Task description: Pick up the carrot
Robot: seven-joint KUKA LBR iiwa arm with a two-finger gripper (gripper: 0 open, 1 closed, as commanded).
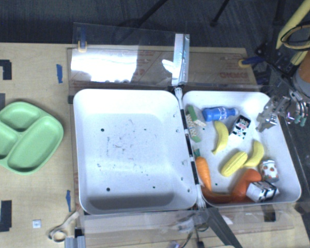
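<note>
The carrot [203, 173] is orange with a green top. It lies in the right bin [292, 154] against the left wall, near the front, pointing toward the front edge. My gripper [267, 119] hangs over the right bin's far right part, near the right wall. It is well away from the carrot, up and to the right of it, with nothing seen in it.
The right bin also holds a blue bottle [219, 113], two bananas [220, 137], a yellow corn cob [233, 163], a larger orange piece [244, 182], a small black-and-white box [241, 126] and other small toys. The left bin [129, 149] sits beside it. A green divided plate [23, 137] rests at far left.
</note>
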